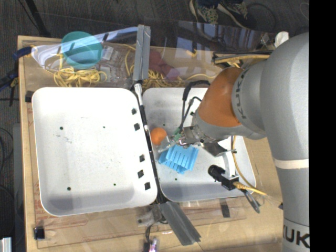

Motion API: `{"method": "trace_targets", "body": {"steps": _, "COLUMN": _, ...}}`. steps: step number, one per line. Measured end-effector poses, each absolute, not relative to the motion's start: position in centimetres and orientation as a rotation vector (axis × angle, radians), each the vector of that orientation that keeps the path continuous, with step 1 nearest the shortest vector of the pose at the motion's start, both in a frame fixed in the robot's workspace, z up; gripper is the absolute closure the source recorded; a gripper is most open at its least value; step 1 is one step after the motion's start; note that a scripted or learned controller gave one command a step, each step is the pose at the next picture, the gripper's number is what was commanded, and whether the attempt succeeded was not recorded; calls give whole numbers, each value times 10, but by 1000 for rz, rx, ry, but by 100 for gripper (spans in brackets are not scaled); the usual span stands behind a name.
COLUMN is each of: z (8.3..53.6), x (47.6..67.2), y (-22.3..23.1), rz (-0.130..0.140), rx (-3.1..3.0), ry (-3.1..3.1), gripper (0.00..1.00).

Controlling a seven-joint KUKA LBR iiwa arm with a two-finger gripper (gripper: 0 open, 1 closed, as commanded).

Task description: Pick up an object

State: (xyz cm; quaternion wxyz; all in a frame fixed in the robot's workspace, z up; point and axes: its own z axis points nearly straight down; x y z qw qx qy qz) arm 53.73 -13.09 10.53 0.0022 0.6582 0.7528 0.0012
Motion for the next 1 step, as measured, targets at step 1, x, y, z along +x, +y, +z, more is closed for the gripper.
{"method": "trace_targets", "body": {"steps": 1, "z": 191, "x": 609, "y": -61, "rz": -3, "rx": 2050, "ry": 2385, "gripper": 100}}
